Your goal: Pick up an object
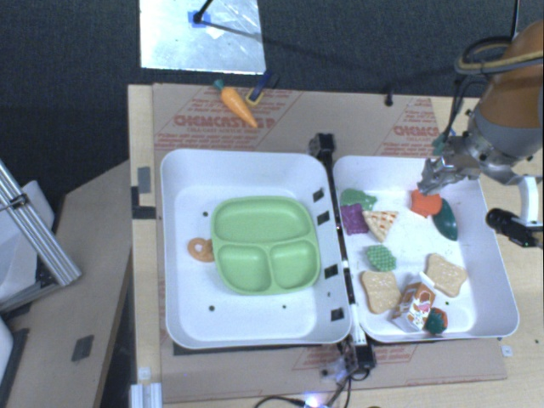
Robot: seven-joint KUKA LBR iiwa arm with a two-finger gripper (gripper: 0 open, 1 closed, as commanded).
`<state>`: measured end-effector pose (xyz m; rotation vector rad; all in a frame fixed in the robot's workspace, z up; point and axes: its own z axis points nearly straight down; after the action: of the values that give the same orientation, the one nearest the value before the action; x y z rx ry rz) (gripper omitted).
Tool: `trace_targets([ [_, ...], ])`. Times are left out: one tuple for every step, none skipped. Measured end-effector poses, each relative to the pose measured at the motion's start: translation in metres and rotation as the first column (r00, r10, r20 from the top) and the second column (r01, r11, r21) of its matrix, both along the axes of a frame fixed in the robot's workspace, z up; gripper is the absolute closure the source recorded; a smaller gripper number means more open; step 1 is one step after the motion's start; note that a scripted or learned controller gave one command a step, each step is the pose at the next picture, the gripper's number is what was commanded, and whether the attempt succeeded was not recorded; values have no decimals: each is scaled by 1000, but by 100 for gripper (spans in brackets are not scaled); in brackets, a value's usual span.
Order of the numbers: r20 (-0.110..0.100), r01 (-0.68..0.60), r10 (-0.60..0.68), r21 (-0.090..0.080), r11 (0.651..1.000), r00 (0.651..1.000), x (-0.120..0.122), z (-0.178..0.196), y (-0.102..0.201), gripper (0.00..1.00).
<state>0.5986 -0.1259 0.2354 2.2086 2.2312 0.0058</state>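
End effector (435, 179) is seen low in the right bin (497, 270), just above the orange piece (425, 203); its opening cannot be told. A dark green piece (445, 221) lies touching it, so a miss or double-catch is judged likely.

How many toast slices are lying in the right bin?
2. One toast slice lies near the bin's front left, beside the small carton. The other toast slice lies further right, near the front. Another could be hidden under the gripper.
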Motion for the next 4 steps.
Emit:
trace_targets([
  [-2, -1, 1, 1, 1000, 1000, 9, -5, 64, 100],
  [-2, 0, 0, 1, 1000, 1000, 16, 3, 114, 100],
  [-1, 1, -1, 0, 1000, 1000, 21, 5, 162, 100],
  [-5, 1, -1, 1, 1000, 1000, 19, -18, 210, 100],
])
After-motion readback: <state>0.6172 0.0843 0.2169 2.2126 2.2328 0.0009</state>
